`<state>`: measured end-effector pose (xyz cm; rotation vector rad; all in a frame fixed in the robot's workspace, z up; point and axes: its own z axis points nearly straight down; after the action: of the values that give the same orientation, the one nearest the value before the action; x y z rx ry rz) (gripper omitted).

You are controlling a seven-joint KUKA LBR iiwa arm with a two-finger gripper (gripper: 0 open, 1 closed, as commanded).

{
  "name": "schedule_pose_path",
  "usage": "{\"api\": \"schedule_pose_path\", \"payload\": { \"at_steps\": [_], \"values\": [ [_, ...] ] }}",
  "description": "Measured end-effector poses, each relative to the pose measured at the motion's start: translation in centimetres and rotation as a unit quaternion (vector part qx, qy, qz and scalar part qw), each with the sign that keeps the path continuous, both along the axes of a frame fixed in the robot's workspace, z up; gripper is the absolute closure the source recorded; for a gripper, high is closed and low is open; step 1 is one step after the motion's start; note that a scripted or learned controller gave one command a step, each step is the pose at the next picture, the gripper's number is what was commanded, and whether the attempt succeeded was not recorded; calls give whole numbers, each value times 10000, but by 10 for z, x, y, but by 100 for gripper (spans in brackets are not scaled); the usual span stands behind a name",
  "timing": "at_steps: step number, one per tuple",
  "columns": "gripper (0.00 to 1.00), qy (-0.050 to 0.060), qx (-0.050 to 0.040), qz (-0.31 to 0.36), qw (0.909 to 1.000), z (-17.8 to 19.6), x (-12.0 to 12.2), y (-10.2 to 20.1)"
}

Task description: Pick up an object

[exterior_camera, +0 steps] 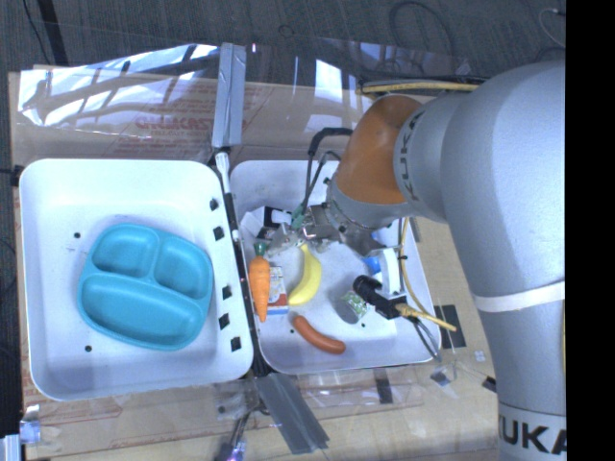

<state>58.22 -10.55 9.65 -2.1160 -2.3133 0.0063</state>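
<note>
Arm in over R bin (408,353), gripper (293,227) low at its upper-left part. I can't tell jaw state, too cluttered and blurred there. Nearest target: banana (307,277), just below the gripper, long axis near vertical in view w/ slight curve. Carrot (259,287) beside it at left wall, also upright; sausage (318,334) lower, diagonal. Blue tray (144,284) in L bin (48,190). I judge the banana the likeliest pick.
</note>
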Motion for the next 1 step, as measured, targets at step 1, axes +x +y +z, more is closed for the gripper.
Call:
{"api": "schedule_pose_path", "payload": {
  "at_steps": [1],
  "values": [
    [100, 7, -4, 23, 10000, 10, 0, 0]
  ]
}}
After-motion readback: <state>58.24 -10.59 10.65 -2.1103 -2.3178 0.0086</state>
